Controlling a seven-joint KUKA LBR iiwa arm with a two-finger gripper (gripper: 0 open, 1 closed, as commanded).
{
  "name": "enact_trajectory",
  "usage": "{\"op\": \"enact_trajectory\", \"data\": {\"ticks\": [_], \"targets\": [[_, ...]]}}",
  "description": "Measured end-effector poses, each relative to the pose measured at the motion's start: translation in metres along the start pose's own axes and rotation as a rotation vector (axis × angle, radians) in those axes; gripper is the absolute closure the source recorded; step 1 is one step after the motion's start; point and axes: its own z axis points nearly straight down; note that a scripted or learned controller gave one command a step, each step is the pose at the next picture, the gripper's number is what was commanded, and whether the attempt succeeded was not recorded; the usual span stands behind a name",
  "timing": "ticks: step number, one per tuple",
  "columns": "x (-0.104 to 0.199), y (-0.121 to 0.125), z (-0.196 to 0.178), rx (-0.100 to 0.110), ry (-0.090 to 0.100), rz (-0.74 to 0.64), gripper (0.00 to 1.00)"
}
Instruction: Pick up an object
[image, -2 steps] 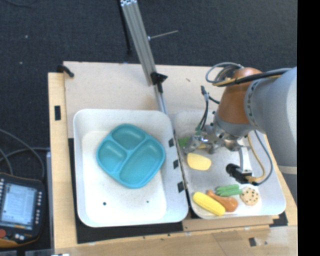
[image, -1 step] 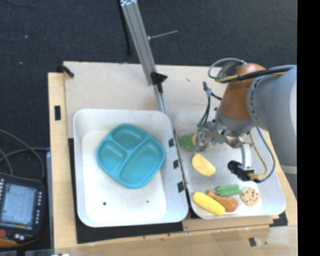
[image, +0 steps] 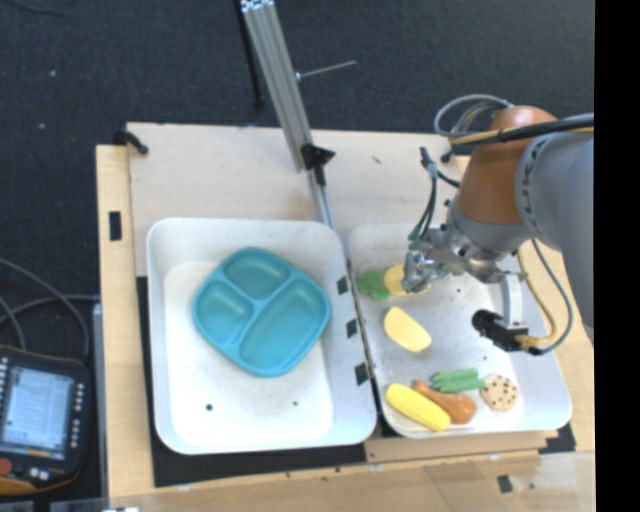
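End effector poised at the upper left of the right bin, over the green-and-yellow pieces.

Far left, a teal three-compartment plastic plate (image: 262, 311) is seen in the left white bin (image: 170, 400). In the right white bin (image: 548, 400), a small green toy (image: 373, 285) touches a pale yellow piece (image: 394, 279), just left of the end effector (image: 416, 274); its opening cannot be told. A yellow wedge (image: 407, 330) lies just below, long axis slanting down-right.

Blue divided plate (image: 262, 310) in left white bin (image: 170, 400). Metal pole (image: 288, 100) slanting over bench (image: 200, 170). Tablet w/ screen (image: 38, 412) at lower left, off bench.
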Motion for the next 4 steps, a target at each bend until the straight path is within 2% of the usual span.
{"op": "enact_trajectory", "data": {"ticks": [1,3,4], "targets": [[-0.001,0.002,-0.051,-0.002,0.0,-0.005,1.0],[0.098,-0.012,-0.079,0.004,0.003,-0.011,1.0],[0.148,-0.011,-0.086,0.004,0.002,-0.011,1.0]]}}
